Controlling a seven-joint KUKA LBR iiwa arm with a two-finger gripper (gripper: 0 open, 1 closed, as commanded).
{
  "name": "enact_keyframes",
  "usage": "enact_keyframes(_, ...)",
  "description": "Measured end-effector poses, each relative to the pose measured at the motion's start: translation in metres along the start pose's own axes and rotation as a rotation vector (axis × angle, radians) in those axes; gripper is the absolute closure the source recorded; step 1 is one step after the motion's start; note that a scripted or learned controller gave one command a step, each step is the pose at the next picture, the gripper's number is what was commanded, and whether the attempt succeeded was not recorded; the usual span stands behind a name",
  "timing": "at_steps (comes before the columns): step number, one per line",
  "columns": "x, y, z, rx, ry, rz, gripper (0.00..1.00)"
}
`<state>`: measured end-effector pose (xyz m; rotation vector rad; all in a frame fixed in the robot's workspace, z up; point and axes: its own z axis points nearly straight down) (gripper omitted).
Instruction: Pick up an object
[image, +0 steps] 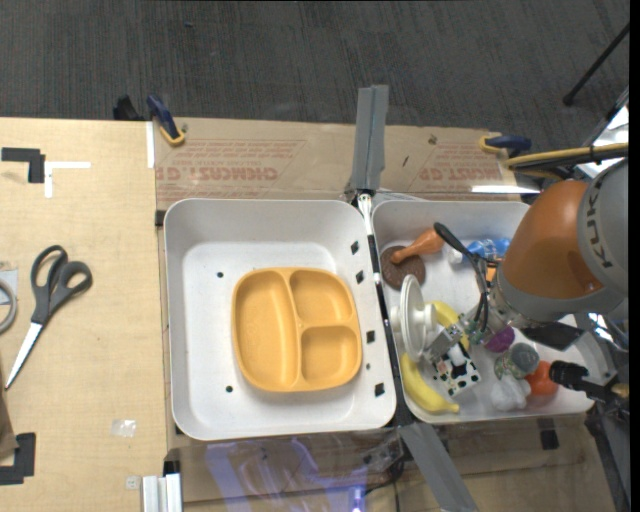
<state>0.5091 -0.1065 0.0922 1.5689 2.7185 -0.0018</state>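
"Big, round and smooth, that orange arm (560, 250)! Can you see its gripper (462, 335)?"

"Yes, low in the right bin (455, 212), over a curvy yellow banana (425, 392). Whether it's open or squeezing, I can't tell."

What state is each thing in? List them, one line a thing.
Yellow divided plate: flat in the left bin, right side up.
Scissors: on the bench, blades shut.
Banana: lying along the right bin's front left edge.
Pincer: low among the right bin's clutter; its grip cannot be judged.
Arm: reaching over the right bin.
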Motion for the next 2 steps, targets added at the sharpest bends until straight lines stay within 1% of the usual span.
enact_keyframes(1,0.012,-0.016,0.0,0.0,0.001,0.28,0.0)
enact_keyframes(2,0.009,-0.016,-0.011,-0.003,-0.004,0.281,1.0)
